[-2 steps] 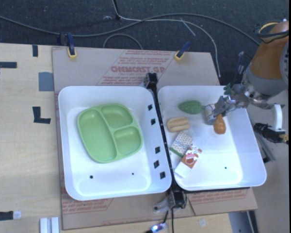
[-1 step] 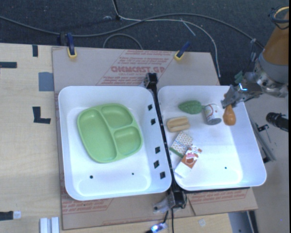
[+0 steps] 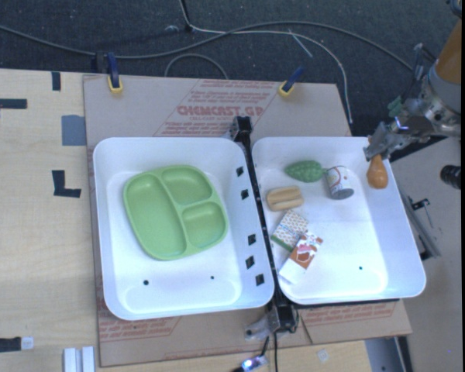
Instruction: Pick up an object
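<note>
Widest of all is the pale wooden tabletop (image 3: 31, 208), stretching far to the left of the fingers, with a brown cardboard sheet (image 3: 209, 107) laid on it. On that sheet sit the two shallow white plastic bins. The right-hand bin (image 3: 372, 277) has its upper right rim directly beneath the fingers, and the left-hand bin (image 3: 108, 208) lies well away to their left.

The grey arm with the orange band (image 3: 449, 60) comes in from the upper right and ends in the two-finger gripper (image 3: 376, 152). Far left of the fingers, a light green plastic plate with three compartments (image 3: 174, 210) lies flat in the left bin.

Now the fingers: they are clamped on the top end of a small orange, carrot-like piece (image 3: 378, 174). It hangs straight down from them over the right bin's rim.

Just left of the fingers and a little below, a small silver can with a red label (image 3: 339, 183) lies on its side. Beyond it is a dark green leaf-shaped toy (image 3: 304, 170). Lower and further left is a tan bun-shaped toy (image 3: 284, 198). Below that is a small patterned green-and-white packet (image 3: 290, 229), touching a red-and-white carton (image 3: 302, 253), both well below and left of the fingers.
</note>
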`<state>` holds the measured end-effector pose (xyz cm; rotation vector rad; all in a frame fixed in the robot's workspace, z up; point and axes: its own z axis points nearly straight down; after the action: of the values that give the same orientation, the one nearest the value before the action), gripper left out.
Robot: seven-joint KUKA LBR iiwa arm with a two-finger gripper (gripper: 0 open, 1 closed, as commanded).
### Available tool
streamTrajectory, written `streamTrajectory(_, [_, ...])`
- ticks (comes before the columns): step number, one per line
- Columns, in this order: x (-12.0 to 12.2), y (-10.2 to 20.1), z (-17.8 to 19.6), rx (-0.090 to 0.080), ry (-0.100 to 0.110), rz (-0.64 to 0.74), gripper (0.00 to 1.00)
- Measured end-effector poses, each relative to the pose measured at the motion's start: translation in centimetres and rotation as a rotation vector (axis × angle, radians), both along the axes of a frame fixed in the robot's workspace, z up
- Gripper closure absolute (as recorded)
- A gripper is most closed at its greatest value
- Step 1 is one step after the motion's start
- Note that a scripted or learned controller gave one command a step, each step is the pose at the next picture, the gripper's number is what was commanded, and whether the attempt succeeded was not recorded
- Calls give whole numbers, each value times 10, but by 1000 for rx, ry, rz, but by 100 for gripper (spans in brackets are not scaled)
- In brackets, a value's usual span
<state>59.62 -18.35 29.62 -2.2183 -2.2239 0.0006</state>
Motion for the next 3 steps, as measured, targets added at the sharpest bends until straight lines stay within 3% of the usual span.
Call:
streamTrajectory(2, [10,92,-30,1,6,3,100])
streamTrajectory(3, [-2,144,-46,1,7,3,100])
